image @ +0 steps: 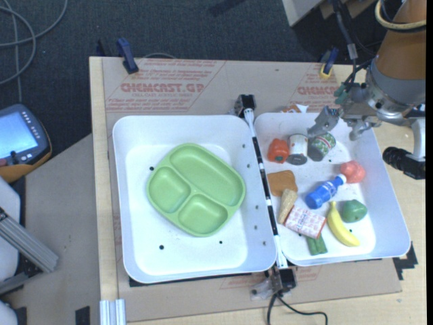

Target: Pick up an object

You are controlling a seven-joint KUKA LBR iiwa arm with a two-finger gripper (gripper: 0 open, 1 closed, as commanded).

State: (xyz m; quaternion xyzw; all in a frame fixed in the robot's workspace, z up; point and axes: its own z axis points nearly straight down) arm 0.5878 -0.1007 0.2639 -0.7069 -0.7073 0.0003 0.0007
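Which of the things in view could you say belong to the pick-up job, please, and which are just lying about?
Job:
gripper
small can under it
right bin with blue bottle, banana, orange pepper

Lying about:
green divided plate in left bin
blue clamps
handheld screen

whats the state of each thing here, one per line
gripper: low over the right bin's far end, at a small can
small can: upright, under the gripper
blue bottle: lying on its side
banana: lying flat
green divided plate: right way up in the left bin
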